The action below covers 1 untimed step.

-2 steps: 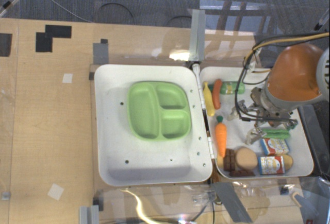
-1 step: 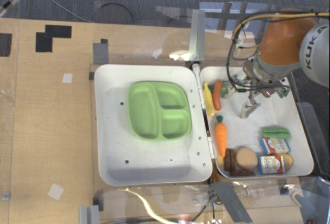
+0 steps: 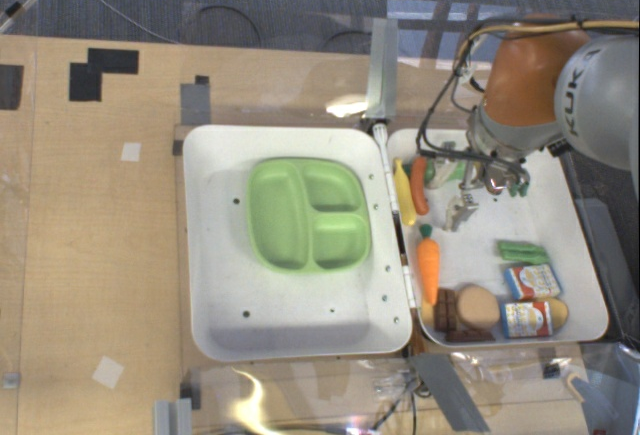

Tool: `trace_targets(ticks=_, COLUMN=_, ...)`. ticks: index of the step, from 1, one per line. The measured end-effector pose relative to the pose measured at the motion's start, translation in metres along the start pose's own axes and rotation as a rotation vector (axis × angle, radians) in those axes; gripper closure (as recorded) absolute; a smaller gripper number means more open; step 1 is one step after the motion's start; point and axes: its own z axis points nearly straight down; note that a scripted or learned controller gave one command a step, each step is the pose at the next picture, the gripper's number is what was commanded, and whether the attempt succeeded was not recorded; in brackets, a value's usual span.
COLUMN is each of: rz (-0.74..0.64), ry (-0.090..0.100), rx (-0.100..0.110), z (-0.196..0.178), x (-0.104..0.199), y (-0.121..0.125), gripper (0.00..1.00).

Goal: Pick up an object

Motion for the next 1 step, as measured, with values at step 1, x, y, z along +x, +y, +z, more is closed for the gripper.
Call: trace_targets(ticks=1, rz=-0.088, ry=-0.057, rx=-0.005, z=-0.0759, x=0.0020, y=-0.0684, gripper=0.00)
